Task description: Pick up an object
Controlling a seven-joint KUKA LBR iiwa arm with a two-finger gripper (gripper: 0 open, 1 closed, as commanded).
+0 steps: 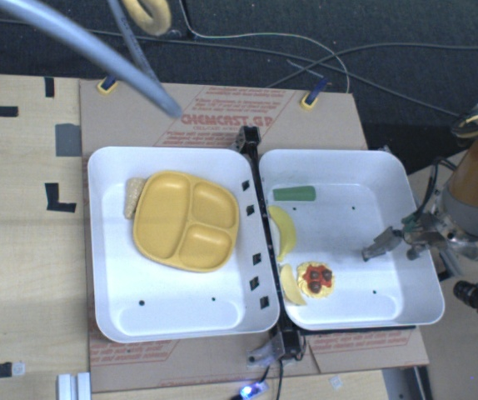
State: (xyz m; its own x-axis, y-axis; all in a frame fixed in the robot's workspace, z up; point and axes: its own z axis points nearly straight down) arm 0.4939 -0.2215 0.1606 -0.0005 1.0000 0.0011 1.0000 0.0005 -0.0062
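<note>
My gripper [390,254] hangs over the right side of the right bin [351,167], low above its white floor. Its two grey fingers stand apart with nothing between them, so it is open. To its left lies a small yellow pastry with red berries on top [315,280]. A curved yellow banana-like piece [285,230] lies by the bin's left wall. A flat green block [294,194] rests further back. All three are apart from the gripper.
The left bin [110,248] bears a yellow divided plate [186,221] with a tan sponge-like piece [132,197] tucked at its left edge. A black divider [256,223] joins the bins. Cables run across the dark back.
</note>
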